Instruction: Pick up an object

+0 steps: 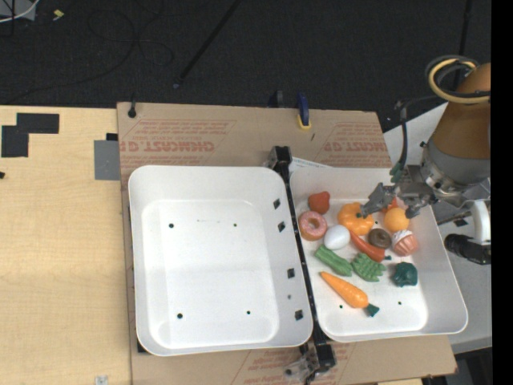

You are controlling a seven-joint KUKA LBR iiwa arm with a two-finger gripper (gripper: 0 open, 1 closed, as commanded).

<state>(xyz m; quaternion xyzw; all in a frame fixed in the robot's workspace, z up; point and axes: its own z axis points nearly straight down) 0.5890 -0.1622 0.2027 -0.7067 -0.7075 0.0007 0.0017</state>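
Nearest my camera, at the bottom edge of the frame, I see black clips [317, 359] where the two bins meet. Just above them the right bin [449, 315] holds all the toy food. The carrot [346, 289] lies lowest, its long axis slanting from upper left to lower right, with the green stem end pointing to the lower right. Above it I see a green pea pod [332, 259], a bumpy green piece [369, 268] and a dark green broccoli [405, 275] further right. Higher up sit a pink doughnut [312, 225], a white egg [337, 237], a red piece [319, 201] and an orange pepper [353, 217].

The gripper [393, 203] sits at the upper right of that bin, over an orange fruit [396, 219]; I cannot tell whether the jaws are apart or together, and I see nothing clamped between them.

The left bin [152, 215] shows a bare white floor. Both bins rest on cardboard [208, 131] on the surface.
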